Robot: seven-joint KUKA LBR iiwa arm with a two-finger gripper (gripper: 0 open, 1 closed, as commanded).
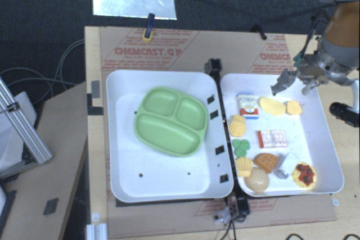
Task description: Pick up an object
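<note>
Dark carpet surrounds the bench; a brown board under the bins reads "CHEMCAST GP". The left bin holds a green tray. Toy foods crowd the right bin's centre. At its one o'clock, the gripper hovers, fingers spread wide, holding nothing.

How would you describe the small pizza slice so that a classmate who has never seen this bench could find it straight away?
Start at the right-hand white bin, the one crowded with toy food, not the one holding the green plate. Go to its near right corner, the far side from the divider. The pizza slice lies there: a yellow piece with red topping, the only red-and-yellow item among its tan and grey neighbours.
</note>
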